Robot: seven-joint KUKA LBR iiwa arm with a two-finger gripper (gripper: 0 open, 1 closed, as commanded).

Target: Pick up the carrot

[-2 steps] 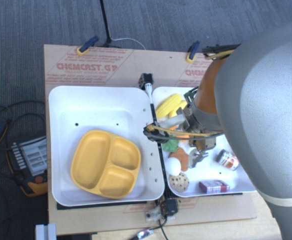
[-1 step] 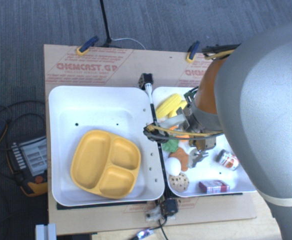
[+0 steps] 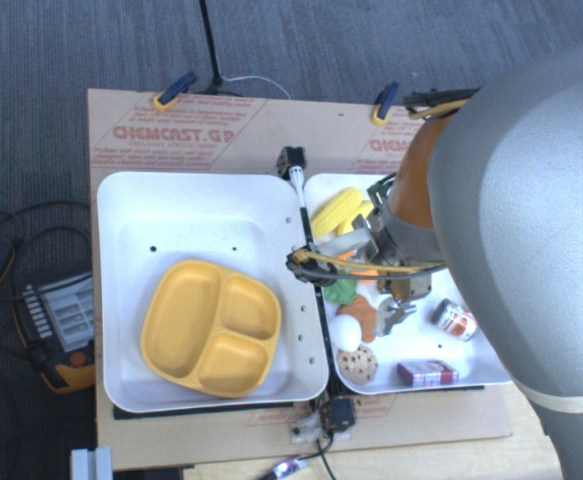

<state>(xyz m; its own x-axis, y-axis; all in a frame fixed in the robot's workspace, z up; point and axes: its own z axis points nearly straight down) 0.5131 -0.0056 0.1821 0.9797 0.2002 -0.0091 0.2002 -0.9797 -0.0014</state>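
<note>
Reaching down into the right bin (image 3: pixel 491 373), right of centre frame, the gripper (image 3: pixel 399 306) hangs among the toy food; whether it is clenched or released, I cannot tell. Carrot (image 3: pixel 363 318) lies just left of it, apparently not lifted: pickup remains.

Bins (image 3: pixel 131 208): smooth, glossy white plastic. Tray (image 3: pixel 211 326): matt yellow plastic, three compartments. Board (image 3: pixel 171 133): brown cardboard with red print. Arm (image 3: pixel 516 228): smooth grey casing with satin sheen. Floor (image 3: pixel 71 28): rough grey carpet. Can (image 3: pixel 454 319): shiny metal.
</note>
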